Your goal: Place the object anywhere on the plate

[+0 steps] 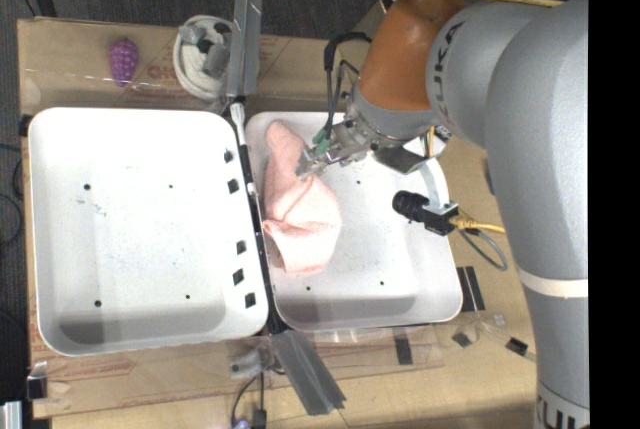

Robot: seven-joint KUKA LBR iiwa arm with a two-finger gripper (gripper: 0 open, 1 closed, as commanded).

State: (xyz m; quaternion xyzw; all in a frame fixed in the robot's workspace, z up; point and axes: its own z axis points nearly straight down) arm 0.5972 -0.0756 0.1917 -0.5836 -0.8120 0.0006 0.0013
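- Arm (pixel 520 117): grey, enters from the right side of the view. Its orange band (pixel 400 57) sits over the far edge of the right bin (pixel 400 277).
- Gripper (pixel 318 157): low over the right bin, nearer the bin's far left corner than its centre. Its tip is at the right-hand edge of the pink cloth (pixel 295 207), touching it or just above it.
- Gripper state: cannot be told from this angle, neither how far open it is nor whether it has hold of the cloth.
- Pink cloth: crumpled and lying on the floor of the right bin along its left wall. It runs from near the far left corner to past the middle of that wall, and its lower part is bunched and wider.
- Left bin (pixel 130 237): side by side with the right bin, the two meeting along a shared edge that carries small black tabs (pixel 240 247).
- Bench (pixel 60 47), far strip behind the left bin: a small purple object (pixel 123 60) towards the far left corner. A white coil (pixel 200 57) sits well to its right, just beside an upright grey bracket (pixel 246 42).
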